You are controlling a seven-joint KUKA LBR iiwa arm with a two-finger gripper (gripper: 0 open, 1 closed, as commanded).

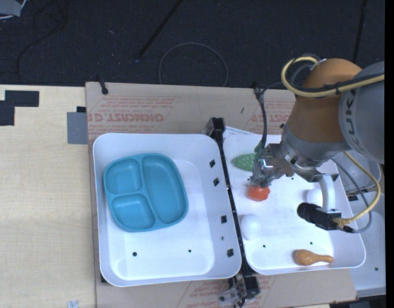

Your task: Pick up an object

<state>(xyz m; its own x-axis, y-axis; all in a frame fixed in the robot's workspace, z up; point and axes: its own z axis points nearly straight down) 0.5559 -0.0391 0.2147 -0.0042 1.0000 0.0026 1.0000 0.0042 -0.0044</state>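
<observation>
Red lump (258, 193) at hand (262, 179), axis unclear

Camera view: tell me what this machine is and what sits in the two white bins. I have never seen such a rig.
One camera, fixed above the bench, looks down at a slant. The grey and orange thing on the right is a robot arm. At its end is a gripper, a two-finger hand for picking things up. It hangs low in the right bin, just above a small red object; whether it grips that object I cannot tell. That bin also holds a green object, a white round object and a tan drumstick-shaped toy. The left bin holds a blue divided plate.
</observation>
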